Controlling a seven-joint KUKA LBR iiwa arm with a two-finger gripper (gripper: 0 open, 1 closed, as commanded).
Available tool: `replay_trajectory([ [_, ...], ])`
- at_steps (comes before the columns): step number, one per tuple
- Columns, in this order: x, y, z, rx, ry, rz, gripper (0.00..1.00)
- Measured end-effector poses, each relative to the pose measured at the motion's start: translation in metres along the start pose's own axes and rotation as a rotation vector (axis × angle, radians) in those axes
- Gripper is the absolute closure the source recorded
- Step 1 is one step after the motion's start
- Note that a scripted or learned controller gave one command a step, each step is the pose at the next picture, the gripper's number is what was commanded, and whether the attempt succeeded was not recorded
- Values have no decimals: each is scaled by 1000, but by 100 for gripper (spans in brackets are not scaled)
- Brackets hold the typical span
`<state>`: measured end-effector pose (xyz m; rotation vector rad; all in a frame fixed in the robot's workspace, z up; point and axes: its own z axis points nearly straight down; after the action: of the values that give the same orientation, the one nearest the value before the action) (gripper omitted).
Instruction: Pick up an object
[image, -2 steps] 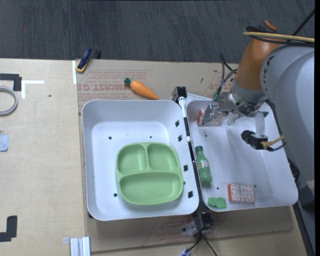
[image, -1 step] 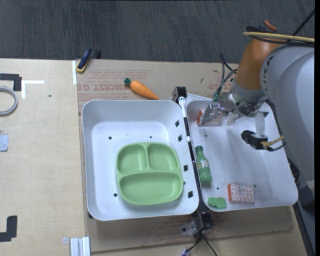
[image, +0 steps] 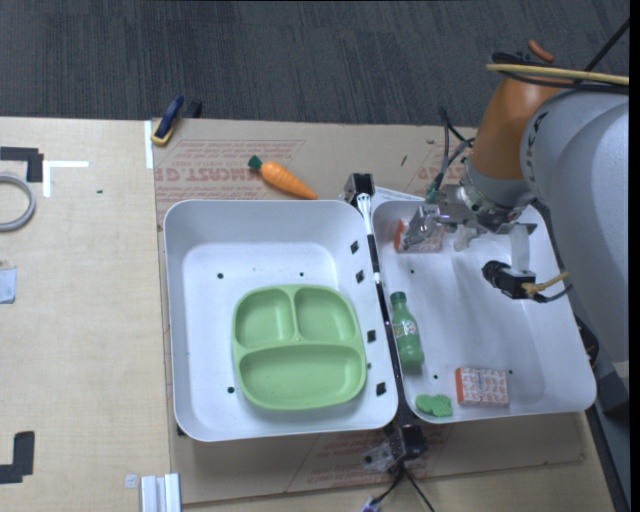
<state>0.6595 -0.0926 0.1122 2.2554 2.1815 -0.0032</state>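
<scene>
**Now the gripper sits low in the right bin's far left corner**

Now look at the right bin (image: 560, 330): you see the arm (image: 575, 150) reaching in from the right, its orange band (image: 505, 110) above the wrist, and the gripper (image: 428, 232) down near that bin's far left corner. Whether its fingers are spread or closed you cannot tell from this slant, and nothing is plainly seen between them. Just beside the gripper, against the far left wall, you can make out a small orange-red object (image: 398, 236); it is too hidden to name.

Along the right bin's left wall, you find a green bottle (image: 405, 327) lying on its side, its cap toward the far end. Near the front edge, a small green piece (image: 434, 405) lies close to the front left corner, and a red-and-white patterned packet (image: 484, 385) lies flat just to its right. All three are well apart from the gripper.

In the left bin (image: 190, 300) you see a light green divided plate (image: 298, 346) with three compartments, sitting toward the front right of that bin.

On the bench (image: 80, 330) beyond the left bin's far edge lies a toy carrot (image: 283, 178), and a blue-and-yellow clip (image: 168, 120) rests farther to the left at the bench's far edge.
</scene>
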Motion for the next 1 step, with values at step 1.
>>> replay_trajectory([
  [1, 0, 0, 0, 0, 0, 0, 0],
])
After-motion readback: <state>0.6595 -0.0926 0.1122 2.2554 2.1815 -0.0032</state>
